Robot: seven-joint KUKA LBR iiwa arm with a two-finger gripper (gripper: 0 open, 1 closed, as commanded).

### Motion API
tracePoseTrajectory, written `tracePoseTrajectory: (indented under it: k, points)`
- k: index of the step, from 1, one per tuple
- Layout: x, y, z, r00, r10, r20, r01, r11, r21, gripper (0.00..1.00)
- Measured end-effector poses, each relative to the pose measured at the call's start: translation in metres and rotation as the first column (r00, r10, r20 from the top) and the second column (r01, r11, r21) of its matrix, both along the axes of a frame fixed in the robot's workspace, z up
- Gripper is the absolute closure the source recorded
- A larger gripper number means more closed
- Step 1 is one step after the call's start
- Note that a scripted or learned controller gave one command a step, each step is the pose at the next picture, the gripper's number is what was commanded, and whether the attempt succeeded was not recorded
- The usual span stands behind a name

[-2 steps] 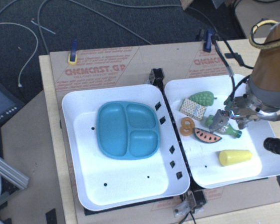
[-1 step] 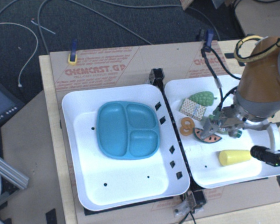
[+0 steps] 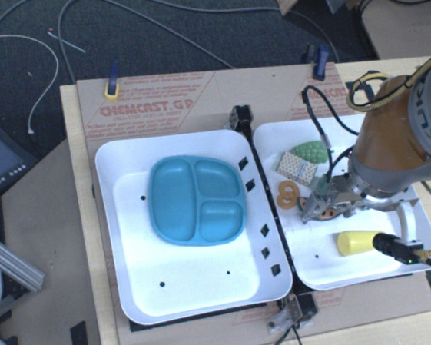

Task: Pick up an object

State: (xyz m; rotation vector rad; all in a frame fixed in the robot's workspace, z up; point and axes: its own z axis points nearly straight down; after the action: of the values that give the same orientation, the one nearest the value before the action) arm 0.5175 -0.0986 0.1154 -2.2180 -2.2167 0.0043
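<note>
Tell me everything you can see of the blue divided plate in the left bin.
The blue divided plate is a light blue, smooth, plastic-looking tray with rounded corners and three compartments: one long section on its left, two smaller ones on its right. It lies flat, right side up and slightly rotated, on the floor of the left bin, toward the back and centre. Nothing rests in it or touches it apart from the bin floor. The claw is over the right bin, away from it.
</note>
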Motion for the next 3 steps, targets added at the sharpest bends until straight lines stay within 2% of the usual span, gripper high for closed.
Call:
tracePoseTrajectory:
  k: [1, 3]
  points:
    - [0.001, 0.0, 0.014, 1.0, -0.001, 0.006, 0.001, 1.0, 0.0, 1.0]
    - [0.014, 0.003, 0.138, 1.0, 0.002, 0.014, -0.002, 1.0, -0.003, 1.0]
